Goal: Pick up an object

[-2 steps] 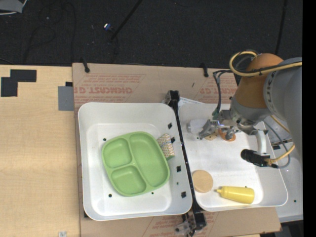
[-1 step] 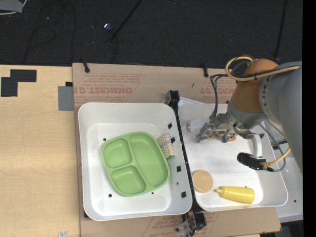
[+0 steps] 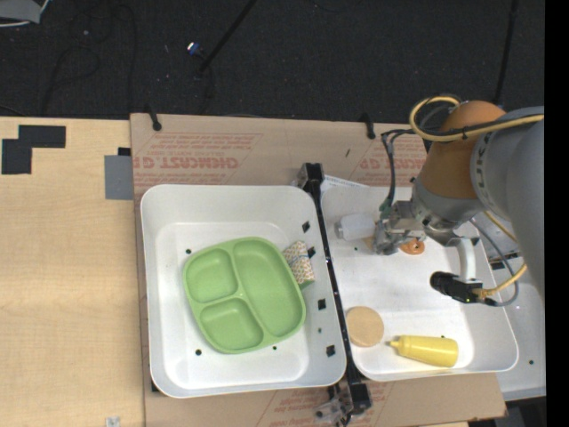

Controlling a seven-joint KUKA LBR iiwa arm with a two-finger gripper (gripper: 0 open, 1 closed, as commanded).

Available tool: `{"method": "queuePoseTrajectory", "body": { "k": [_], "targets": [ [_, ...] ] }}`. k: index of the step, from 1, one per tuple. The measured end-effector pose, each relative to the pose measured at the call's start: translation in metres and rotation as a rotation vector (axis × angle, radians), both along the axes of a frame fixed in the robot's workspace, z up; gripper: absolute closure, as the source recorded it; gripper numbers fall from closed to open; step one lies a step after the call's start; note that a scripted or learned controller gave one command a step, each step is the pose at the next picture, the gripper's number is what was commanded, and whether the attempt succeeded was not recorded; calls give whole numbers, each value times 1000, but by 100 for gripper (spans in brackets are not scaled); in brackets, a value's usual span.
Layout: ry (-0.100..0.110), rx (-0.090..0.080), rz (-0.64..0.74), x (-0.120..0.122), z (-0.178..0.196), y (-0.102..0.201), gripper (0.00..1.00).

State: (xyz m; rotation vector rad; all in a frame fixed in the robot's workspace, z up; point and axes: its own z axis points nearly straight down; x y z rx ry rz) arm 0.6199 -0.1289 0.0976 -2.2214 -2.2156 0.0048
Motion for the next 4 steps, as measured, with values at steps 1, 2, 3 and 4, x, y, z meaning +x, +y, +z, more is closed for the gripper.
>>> {"method": "queuePoseTrajectory", "body": {
  "k": [1,2,3,4],
  "targets": [
    [-8,-1,4,4,62,5,100],
    [-7,-1,4,4,104,2,100],
    [-9,-1,4,5,165,9,100],
    [0,0,6,-5,150,53,100]
  ]
}}
